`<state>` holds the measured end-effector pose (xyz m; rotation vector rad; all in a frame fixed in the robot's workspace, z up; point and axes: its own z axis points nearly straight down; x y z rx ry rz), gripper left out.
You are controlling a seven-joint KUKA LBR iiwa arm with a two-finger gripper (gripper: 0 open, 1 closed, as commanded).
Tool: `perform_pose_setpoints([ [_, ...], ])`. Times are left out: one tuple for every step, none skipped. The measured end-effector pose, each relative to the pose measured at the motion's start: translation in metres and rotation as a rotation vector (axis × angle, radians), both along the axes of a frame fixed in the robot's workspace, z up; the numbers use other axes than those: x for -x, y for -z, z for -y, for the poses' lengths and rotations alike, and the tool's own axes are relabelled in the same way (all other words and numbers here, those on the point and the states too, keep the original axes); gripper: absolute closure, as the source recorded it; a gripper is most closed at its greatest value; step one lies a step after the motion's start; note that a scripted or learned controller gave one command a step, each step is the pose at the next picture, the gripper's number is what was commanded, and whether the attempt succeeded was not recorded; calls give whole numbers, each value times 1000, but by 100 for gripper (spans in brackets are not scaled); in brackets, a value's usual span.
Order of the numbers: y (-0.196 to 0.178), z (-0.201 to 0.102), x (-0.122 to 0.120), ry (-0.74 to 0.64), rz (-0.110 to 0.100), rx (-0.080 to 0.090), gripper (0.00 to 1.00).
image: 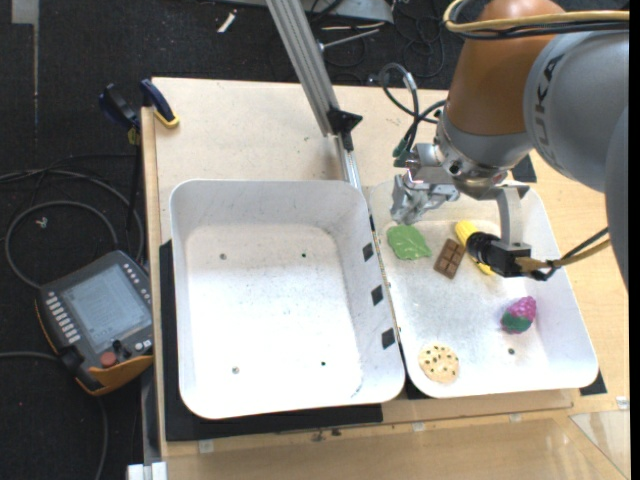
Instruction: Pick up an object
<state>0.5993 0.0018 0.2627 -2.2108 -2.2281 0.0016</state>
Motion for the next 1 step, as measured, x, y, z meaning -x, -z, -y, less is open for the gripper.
perform_pose_setpoints([
  [-2, -51, -2, -1, 3, 0, 100],
])
